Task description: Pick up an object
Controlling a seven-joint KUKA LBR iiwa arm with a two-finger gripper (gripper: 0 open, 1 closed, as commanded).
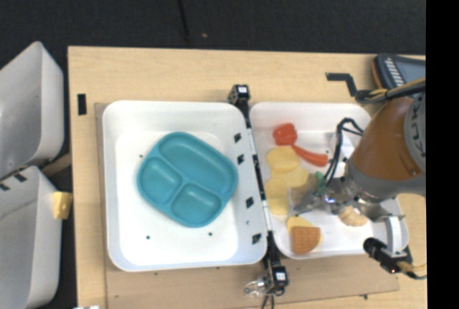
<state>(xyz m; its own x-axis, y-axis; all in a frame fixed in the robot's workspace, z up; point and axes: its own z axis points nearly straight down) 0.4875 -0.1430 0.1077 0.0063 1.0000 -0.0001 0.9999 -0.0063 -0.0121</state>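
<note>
Jaws low in right bin (pixel 337 117), perhaps touching yellow pieces (pixel 281 175).

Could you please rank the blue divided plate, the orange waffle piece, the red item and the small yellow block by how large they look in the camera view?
Largest to smallest:
1. blue divided plate, by far
2. orange waffle piece
3. red item and small yellow block look about alike, so I would not rank them.
</note>
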